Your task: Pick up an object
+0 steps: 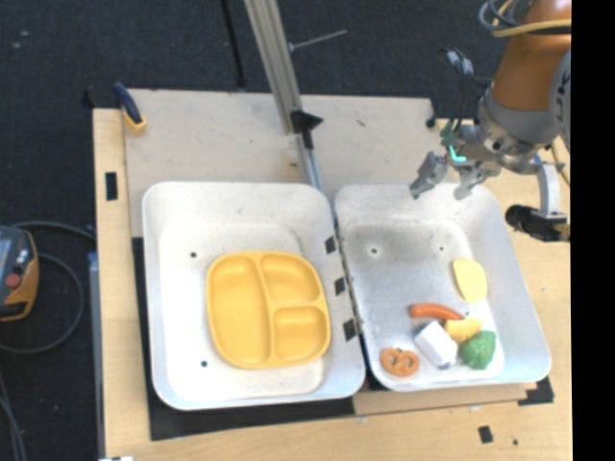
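Note:
The right bin (384, 221) holds several small objects near its front right: a pale yellow piece (470, 279), a red-orange sausage shape (436, 311), a white block (435, 344), a small yellow piece (463, 329), a green broccoli-like piece (479, 350) and a brown pretzel (399, 361). My gripper (446, 180) hangs above the bin's back edge, well behind all of these. Its two fingers stand apart, open, with nothing between them.
The left bin (173, 219) holds a yellow divided tray (268, 308). A metal post (274, 51) rises from the bench behind the bins, with a bracket at its foot. A blue-and-yellow tool (129, 107) lies at the bench's back left corner.

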`<state>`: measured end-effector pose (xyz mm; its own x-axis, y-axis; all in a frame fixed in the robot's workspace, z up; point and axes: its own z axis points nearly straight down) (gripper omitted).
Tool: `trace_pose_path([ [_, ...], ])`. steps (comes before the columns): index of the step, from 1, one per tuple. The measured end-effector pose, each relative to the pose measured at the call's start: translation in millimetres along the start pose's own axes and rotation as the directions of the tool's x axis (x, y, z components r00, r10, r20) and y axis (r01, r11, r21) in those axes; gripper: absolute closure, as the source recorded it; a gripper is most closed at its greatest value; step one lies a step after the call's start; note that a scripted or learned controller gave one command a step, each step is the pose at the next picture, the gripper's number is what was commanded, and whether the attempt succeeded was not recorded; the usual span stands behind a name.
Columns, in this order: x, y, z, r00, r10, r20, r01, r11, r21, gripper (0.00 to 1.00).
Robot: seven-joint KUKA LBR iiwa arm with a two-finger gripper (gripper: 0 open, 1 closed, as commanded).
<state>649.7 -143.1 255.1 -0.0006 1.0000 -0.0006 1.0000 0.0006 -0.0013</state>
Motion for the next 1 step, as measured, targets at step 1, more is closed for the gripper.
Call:
trace_pose_path([
  [1, 0.0, 0.6, -1.3, 1.000, -0.001, 0.001, 0.001, 1.000, -0.002, 0.00],
])
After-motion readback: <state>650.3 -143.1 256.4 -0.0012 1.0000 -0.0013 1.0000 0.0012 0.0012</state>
